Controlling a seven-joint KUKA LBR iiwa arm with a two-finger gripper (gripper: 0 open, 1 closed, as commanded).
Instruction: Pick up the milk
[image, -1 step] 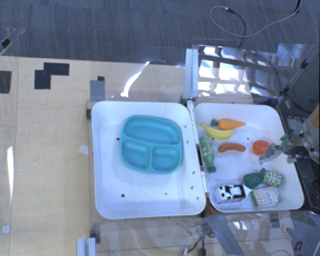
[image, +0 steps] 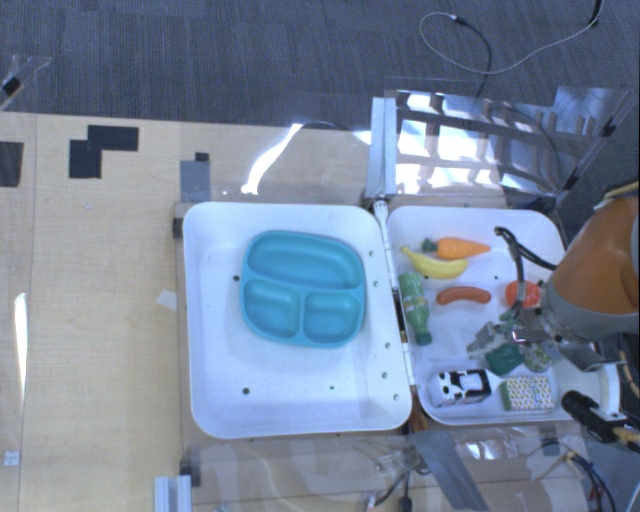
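Note:
The milk (image: 462, 386) is a small white carton with black cow patches. It lies on its side near the front left corner of the right bin (image: 545, 225). My gripper (image: 514, 345) hovers low over the right bin's front half, just behind and to the right of the milk and apart from it. Its fingers look open, and a small green object (image: 505, 358) sits under them. The grey arm with its orange band (image: 600, 265) comes in from the right.
The right bin also holds a carrot (image: 458, 247), a banana (image: 432, 264), a green bottle (image: 415, 306), a sausage (image: 464, 295), a red item (image: 519, 292) and a green-dotted box (image: 527, 392) beside the milk. A blue divided plate (image: 303, 287) fills the left bin (image: 215, 340).

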